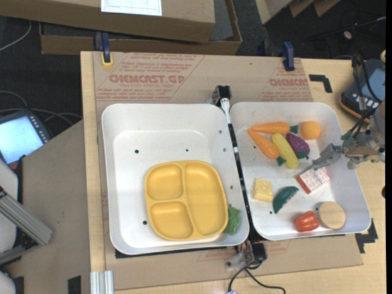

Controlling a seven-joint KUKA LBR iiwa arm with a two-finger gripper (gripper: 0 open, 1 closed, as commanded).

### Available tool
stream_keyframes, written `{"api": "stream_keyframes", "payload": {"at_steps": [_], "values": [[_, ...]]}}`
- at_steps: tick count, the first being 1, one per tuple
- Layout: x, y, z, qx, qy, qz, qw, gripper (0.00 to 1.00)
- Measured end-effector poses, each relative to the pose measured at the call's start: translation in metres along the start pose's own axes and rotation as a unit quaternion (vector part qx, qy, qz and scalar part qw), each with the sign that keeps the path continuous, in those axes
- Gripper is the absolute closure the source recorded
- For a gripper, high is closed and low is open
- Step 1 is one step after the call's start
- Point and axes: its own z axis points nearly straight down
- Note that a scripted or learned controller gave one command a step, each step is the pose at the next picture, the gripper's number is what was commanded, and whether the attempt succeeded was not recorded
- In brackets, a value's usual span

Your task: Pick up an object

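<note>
The gripper reaches in over the right bin's right edge; whether it is spread or pressed together cannot be told. Its tip hangs just above a small red-and-white packet, very near it. Two carrots, a corn cob, a purple piece and an orange crowd the bin's far end, leaving little room there. A cheese wedge, green leaf, tomato and tan disc lie nearer. The left bin holds a yellow tray with open floor behind it.
</note>
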Motion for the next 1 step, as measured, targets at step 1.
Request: {"api": "stream_keyframes", "payload": {"at_steps": [1], "values": [[0.0351,0.0869,0.0214,-0.002,-0.001,-0.004,1.0,0.0]]}}
